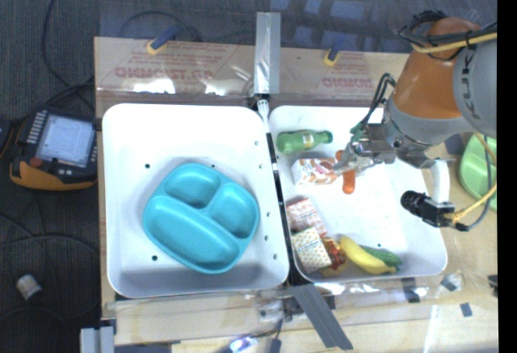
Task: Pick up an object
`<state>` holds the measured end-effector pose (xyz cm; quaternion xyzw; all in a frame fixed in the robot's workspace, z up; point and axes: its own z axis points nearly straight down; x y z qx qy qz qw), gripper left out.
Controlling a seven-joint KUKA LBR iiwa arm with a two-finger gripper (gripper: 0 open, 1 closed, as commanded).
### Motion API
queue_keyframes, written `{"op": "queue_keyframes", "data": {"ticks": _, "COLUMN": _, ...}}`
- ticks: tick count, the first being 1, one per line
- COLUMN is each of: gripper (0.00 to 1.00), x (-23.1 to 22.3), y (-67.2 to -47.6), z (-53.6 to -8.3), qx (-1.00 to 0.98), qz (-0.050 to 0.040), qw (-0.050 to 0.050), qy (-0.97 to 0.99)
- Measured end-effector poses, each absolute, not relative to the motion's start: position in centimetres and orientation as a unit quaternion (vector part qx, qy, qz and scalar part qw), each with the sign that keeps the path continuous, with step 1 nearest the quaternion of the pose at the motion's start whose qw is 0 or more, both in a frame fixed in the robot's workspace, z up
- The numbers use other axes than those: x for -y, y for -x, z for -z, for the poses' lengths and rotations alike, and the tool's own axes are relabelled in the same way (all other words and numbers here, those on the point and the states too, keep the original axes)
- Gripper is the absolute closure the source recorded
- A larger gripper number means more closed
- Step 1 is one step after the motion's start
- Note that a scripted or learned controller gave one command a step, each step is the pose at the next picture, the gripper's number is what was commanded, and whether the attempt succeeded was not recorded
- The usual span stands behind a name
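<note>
several items crowded under the gripper (349, 167): orange carrot (348, 182), snack packet (311, 171), green bottle (304, 140). couldn't tell finger state. could easily have nudged the carrot aside or snagged the packet.

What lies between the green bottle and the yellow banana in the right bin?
In the camera view, between the green plastic bottle and the yellow banana lie a white snack packet and a small patterned packet; bare white bin floor lies beside them.
</note>
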<state>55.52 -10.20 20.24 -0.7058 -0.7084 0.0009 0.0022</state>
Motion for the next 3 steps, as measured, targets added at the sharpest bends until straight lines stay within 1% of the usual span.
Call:
{"op": "queue_keyframes", "data": {"ticks": 1, "gripper": 0.00, "x": 9.6, "y": -56.3, "z": -25.5, "qx": 0.727, "qz": -0.0003, "qw": 0.002, "qy": 0.687}}
{"op": "queue_keyframes", "data": {"ticks": 2, "gripper": 0.00, "x": 15.2, "y": -59.1, "z": -25.6, "qx": 0.690, "qz": -0.0013, "qw": 0.001, "qy": 0.723}}
{"op": "queue_keyframes", "data": {"ticks": 3, "gripper": 0.00, "x": 12.9, "y": -60.3, "z": -36.2, "qx": 0.622, "qz": -0.0022, "qw": -0.001, "qy": 0.783}}
